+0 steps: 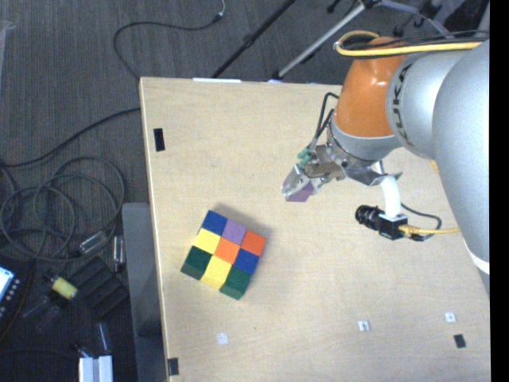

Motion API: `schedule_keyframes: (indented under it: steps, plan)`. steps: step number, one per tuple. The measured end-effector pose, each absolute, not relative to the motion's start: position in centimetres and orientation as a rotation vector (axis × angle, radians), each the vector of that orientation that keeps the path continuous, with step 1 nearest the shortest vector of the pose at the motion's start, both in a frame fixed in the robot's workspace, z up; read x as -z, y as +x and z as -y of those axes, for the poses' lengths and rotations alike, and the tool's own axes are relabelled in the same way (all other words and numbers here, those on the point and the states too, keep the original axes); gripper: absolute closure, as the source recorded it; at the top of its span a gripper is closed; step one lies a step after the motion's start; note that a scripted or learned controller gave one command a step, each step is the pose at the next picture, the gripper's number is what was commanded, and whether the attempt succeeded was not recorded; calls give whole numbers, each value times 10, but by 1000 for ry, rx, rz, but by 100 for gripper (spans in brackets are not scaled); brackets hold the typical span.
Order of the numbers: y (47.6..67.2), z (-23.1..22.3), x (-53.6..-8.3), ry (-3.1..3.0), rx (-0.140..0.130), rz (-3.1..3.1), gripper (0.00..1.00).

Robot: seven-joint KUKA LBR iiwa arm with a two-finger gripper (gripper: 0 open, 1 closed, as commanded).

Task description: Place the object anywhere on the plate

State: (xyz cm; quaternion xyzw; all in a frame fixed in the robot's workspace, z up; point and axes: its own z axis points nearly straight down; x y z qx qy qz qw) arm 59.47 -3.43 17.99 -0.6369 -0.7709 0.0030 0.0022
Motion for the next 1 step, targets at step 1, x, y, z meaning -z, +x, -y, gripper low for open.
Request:
schedule_keyframes:
  steps: [1]
  plan:
    - [565,2,-180,-2051,-9,2371,100]
